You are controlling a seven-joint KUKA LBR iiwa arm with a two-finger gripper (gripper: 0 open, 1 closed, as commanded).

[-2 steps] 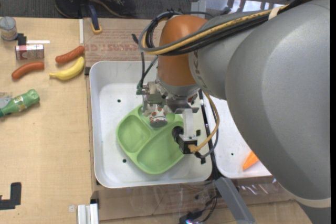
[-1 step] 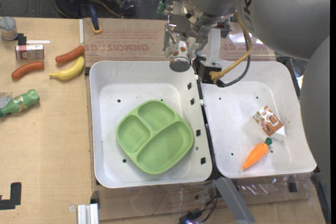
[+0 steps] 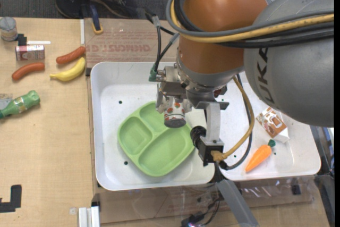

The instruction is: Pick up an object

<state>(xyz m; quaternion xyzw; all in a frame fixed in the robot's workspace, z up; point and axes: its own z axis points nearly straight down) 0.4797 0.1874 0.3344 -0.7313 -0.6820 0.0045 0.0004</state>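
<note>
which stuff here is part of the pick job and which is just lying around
In the job:
- tool, low over the left bin
- green divided plate in that bin
- carrot and small carton in the right bin

Lying about on the bench:
- banana
- two sausages
- green bottle
- small box

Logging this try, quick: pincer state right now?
Pincer: cannot be told. It sits low over the green divided plate, with a small cup-like object right at it.

The arm (image 3: pixel 297 45) is grey with a glossy orange dome, black and yellow cables looped around it, dark lettering on its side.
</note>
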